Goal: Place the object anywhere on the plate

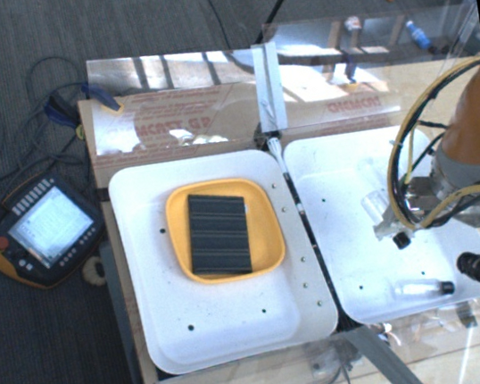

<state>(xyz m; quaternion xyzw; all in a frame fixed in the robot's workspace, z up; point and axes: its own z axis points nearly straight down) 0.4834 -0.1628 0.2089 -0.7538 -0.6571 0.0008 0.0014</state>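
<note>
**One dark slab on the plate, the arm well off to the right**

Two bins sat side by side, and the thing that mattered lay in the left bin (145, 274): a dark ribbed block (219, 233) flat on the yellow plate (266, 227), wholly inside its rim, long axis running near to far with a slight tilt. The arm (474, 131) hung over the right bin (343, 215), well apart from the plate, so the block lay to the left of the gripper (391, 230) (a clear, glinting affair, hard to read). Whether it stood parted or closed I could not tell; I saw nothing in it. By my judgement, the placing looked done.
</note>
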